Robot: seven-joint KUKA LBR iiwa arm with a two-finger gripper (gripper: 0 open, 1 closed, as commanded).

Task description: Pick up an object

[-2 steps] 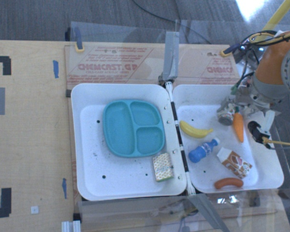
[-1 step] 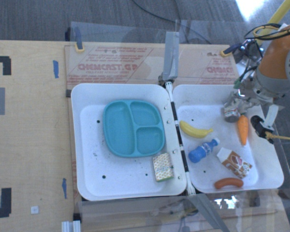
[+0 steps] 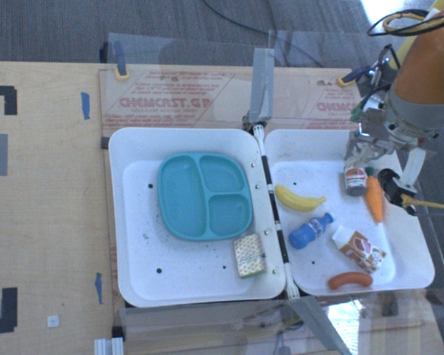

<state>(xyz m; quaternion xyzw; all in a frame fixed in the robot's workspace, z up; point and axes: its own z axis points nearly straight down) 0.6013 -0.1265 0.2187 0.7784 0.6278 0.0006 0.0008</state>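
**A:** Camera view, right side of the frame: where is the hand?

**B:** The hand hangs at the upper right corner of the right bin, below the grey arm with its orange band. A small can with a red label stands right under it, seemingly between the fingers, but I cannot tell whether the fingers are apart or clamped on it.

**A:** What else is in that bin?

**B:** A carrot lies just right of the can. A banana sits near the bin's left wall, with a blue bottle below it. A small carton lies lower right of the bottle, and a sausage rests near the bottom edge.

**A:** And the left bin?

**B:** A teal divided plate takes up its middle; a patterned sponge lies just beside the plate's lower right corner. Both bins rest on the tabletop.
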